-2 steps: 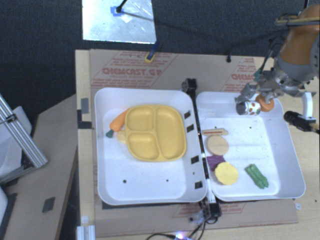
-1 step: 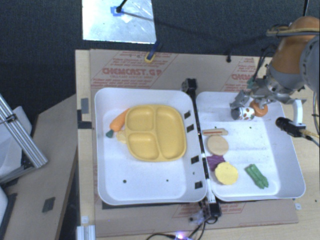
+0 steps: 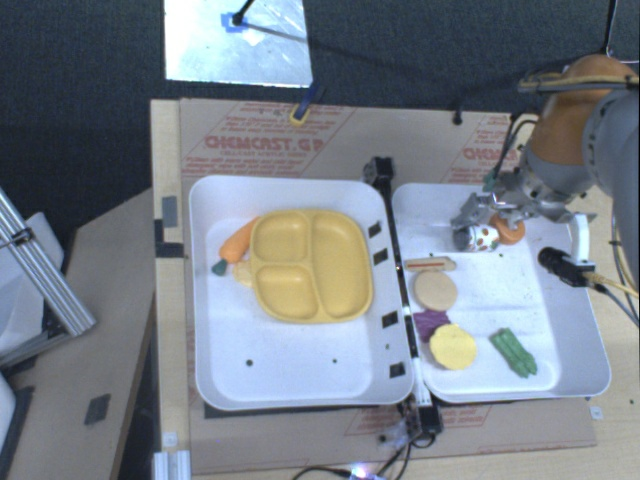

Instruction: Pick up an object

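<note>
Two shallow white bins sit side by side on the desk, over a brown sheet (image 3: pixel 270 138) printed "CHEMCAST GP" in red. The hand (image 3: pixel 478 230) hangs low in the right bin (image 3: pixel 590 363), its fingers around a small white spotted piece (image 3: pixel 485 237), an orange ring (image 3: pixel 510 231) just beside. Nearer lie a hot dog (image 3: pixel 430 264), tan disc (image 3: pixel 436 291), purple piece (image 3: pixel 430 322), yellow round (image 3: pixel 453 348) and green vegetable (image 3: pixel 513 352). The left bin (image 3: pixel 300 378) holds a yellow divided plate (image 3: pixel 305 265) with a carrot (image 3: pixel 236 242) touching its edge.

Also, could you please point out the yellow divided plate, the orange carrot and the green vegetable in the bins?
Yellow divided plastic plate (image 3: pixel 345 263), camera view, right compartment's floor.
Orange toy carrot (image 3: pixel 236 240), camera view, middle of its body.
Green toy vegetable (image 3: pixel 513 351), camera view, middle of its length.
</note>
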{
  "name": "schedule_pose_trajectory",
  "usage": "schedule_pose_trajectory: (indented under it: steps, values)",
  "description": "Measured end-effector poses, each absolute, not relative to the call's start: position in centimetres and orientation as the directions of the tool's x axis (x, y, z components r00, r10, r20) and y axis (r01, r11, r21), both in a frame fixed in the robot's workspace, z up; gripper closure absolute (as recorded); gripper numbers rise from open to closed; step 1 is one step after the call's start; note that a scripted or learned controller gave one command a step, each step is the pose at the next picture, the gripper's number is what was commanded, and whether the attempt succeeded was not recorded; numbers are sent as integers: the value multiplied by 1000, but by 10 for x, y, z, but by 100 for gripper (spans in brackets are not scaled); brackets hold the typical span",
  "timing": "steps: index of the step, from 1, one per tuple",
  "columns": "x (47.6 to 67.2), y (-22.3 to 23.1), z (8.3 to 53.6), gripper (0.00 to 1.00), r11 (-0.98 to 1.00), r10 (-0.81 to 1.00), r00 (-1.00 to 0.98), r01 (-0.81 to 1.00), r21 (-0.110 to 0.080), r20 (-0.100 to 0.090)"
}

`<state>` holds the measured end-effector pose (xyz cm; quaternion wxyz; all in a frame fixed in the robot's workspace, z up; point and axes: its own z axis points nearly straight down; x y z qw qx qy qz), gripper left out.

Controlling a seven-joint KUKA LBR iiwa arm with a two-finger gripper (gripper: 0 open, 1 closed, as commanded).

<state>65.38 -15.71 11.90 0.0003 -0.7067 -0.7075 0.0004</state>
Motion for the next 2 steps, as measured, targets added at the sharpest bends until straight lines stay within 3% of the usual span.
schedule_pose_trajectory:
  steps: [1,2]
  values:
    - [656,-156,86,0,4,1000,-4,1000,4,-1]
    - [657,-159,99,100,4,1000,-4,1000,9,-6]
